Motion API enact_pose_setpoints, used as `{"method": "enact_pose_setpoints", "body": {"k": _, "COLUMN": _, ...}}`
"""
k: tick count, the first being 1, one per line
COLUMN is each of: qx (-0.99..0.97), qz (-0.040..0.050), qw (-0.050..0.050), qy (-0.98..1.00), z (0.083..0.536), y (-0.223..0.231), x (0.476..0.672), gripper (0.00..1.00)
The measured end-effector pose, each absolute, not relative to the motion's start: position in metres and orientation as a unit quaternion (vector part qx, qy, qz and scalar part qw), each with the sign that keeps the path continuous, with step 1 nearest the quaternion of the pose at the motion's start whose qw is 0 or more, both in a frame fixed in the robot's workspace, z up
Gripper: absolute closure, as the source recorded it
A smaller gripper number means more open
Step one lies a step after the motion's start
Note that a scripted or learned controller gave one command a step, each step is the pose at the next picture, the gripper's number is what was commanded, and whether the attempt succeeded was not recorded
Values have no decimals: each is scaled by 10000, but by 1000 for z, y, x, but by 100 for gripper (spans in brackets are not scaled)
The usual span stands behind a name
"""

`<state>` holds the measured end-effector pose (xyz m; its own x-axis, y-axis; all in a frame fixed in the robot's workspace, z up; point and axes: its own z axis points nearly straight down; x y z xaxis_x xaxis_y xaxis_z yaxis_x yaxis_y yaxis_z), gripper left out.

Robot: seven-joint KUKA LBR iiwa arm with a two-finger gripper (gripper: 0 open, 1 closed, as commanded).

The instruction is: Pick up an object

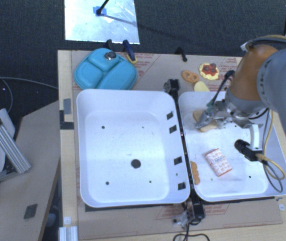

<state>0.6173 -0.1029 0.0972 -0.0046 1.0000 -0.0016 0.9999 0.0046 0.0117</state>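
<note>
My gripper (206, 120) is low in the upper left part of the right bin (271, 185). It sits right over a tan, cookie-like object (199, 115), which it partly hides. A red-and-white packet (218, 161) lies flat in the middle of the same bin, below and slightly right of the gripper. An orange-brown piece (195, 172) rests against that bin's left wall. In the left bin (90, 134) lies a small dark round object (135, 163).
Behind the bins lie a blue sectioned tray (105, 70), a pizza-like toy (209, 70), an orange piece (189, 76) and a pale yellow piece (201, 87). The arm's cable (273, 169) loops over the right bin's right side.
</note>
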Motion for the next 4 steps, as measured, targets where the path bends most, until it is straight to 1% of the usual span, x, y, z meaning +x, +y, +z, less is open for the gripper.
{"method": "enact_pose_setpoints", "body": {"k": 1, "qx": 7029, "qz": 42, "qw": 36, "qy": 7112, "z": 190, "y": 0, "x": 649, "gripper": 100}}
{"method": "enact_pose_setpoints", "body": {"k": 2, "qx": 7050, "qz": -14, "qw": -28, "qy": 7092, "z": 184, "y": 34, "x": 557, "gripper": 100}}
{"method": "enact_pose_setpoints", "body": {"k": 3, "qx": 7075, "qz": -2, "qw": -2, "qy": 7068, "z": 201, "y": -38, "x": 498, "gripper": 100}}
{"method": "enact_pose_setpoints", "body": {"k": 4, "qx": 7055, "qz": 7, "qw": 4, "qy": 7087, "z": 184, "y": 19, "x": 511, "gripper": 100}}
